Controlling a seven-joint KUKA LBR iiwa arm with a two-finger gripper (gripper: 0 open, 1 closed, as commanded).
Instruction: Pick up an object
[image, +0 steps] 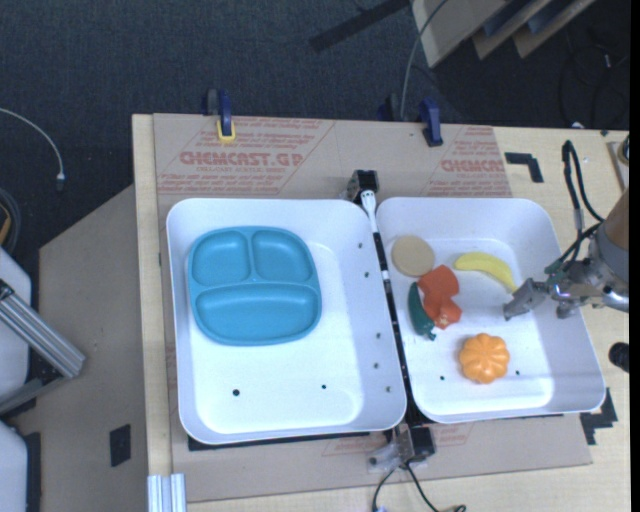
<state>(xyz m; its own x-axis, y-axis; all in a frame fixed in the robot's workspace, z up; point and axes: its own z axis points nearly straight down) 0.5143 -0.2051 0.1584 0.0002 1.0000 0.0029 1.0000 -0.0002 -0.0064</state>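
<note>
A dark blue-grey carpet fills the upper left of the frame and runs behind the bench, with loose cables lying on it at the far left and along the top right. The bench top is a sheet of brown board (160, 300), held at its upper edge by two blue clamps (222, 110), one above each bin. Red printing on the board reads "CHEMCAST GP" above the left bin, and part of the same word shows above the right bin.

The left bin (340, 350) sits in the left-centre of the frame and holds a blue divided plate (256, 284) in its upper left part. The right bin (545, 395) touches it along the middle seam. In the right bin, from left to right: a round tan disc (412, 255) near the upper left corner, a green pepper (419, 312) lying against an orange-red toy (440, 295) just below the disc, an orange pumpkin (484, 357) lower down in the middle, and a yellow banana (485, 269) at the upper middle.

The arm (622, 235) enters at the right edge of the frame and bends down over the right rim of the right bin. Its claw (540, 298) hangs just right of the banana and above and to the right of the pumpkin, fingers spread apart, with nothing between them.
</note>
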